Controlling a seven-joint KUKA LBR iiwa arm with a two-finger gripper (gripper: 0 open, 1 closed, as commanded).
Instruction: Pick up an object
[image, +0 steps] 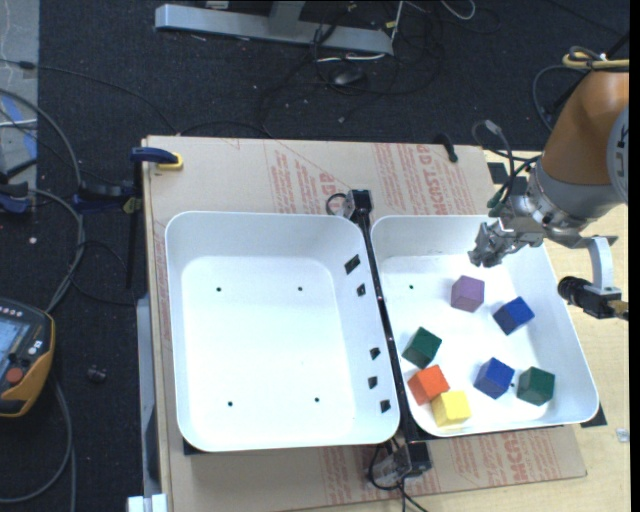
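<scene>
The fingers of the gripper (487, 250) hang over the back part of the right bin (572, 385), dark and small against the white floor; whether they are spread or pressed together I cannot tell, and nothing is visible between them. They touch no block as far as the view allows. The nearest thing is the purple cube (467, 293), just in front of and below them, apart from them. A blue cube (513, 314) lies beside it toward the right wall. Further forward sit a dark green cube (422, 346), an orange cube (429, 382) touching a yellow cube (452, 407), a second blue cube (494, 377) and a second green cube (536, 385). The left bin (180, 300) stands alongside on the worktop (250, 160), the arm (590, 140) reaching in from the right.

The likely trouble: if the descent lands off-centre, a finger could strike the top of the purple cube and push it away rather than straddle it. A cube turned at an angle to the closing line could twist out of the pinch. The orange and yellow pair leave little room for a finger between them
</scene>
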